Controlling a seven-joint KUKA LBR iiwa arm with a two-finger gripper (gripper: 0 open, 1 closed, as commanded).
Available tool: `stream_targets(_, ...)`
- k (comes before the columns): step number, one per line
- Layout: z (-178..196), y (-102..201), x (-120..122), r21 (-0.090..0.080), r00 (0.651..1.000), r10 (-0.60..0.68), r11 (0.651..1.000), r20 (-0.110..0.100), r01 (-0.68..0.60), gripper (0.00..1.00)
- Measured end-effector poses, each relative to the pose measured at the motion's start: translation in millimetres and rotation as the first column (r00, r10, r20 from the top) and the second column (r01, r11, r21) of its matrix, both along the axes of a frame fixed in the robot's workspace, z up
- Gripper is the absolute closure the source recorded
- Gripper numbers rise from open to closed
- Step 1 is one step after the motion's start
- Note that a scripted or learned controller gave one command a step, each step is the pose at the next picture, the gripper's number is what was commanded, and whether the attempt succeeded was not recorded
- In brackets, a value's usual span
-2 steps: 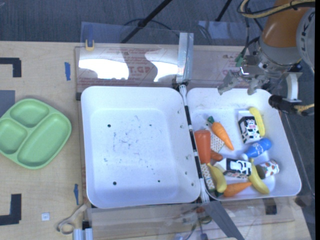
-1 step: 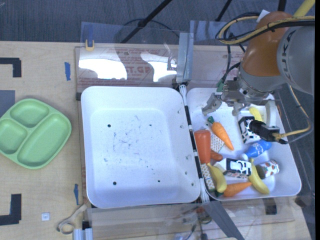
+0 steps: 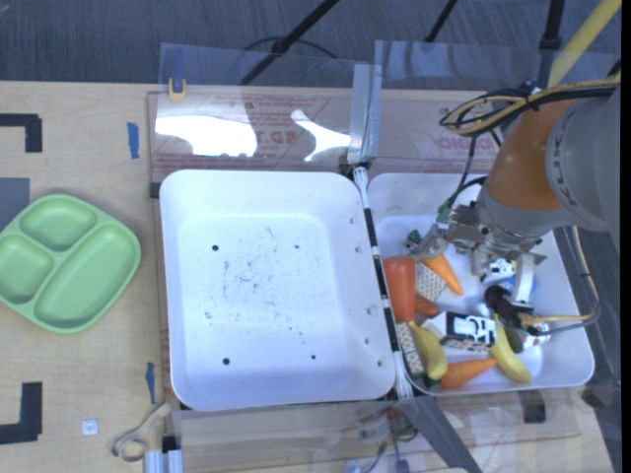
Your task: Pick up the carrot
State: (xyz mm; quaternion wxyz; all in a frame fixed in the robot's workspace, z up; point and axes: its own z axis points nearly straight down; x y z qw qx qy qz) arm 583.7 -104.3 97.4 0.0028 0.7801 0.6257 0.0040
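Observation:
A small orange carrot lies tilted in the right bin, beside an orange block. A second, longer carrot rests along that bin's front wall between two bananas. My gripper hangs low over the middle of the right bin, just above and to the right of the small carrot's upper end. The grey arm with its orange band reaches in from the right and covers the bin's back right part.
The right bin also holds two yellow bananas, a black-and-white packet, a white piece and a checkered item. The left bin sits alongside. A green divided plate lies at the far left.

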Motion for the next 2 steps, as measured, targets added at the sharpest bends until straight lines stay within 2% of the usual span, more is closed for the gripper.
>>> stream_targets(1,10,0,2,0.001,1.000,-0.002,1.000,0.005,0.002,1.00)
stream_targets(2,87,22,38,-0.001,0.980,0.198,0.980,-0.008,-0.198,1.00)
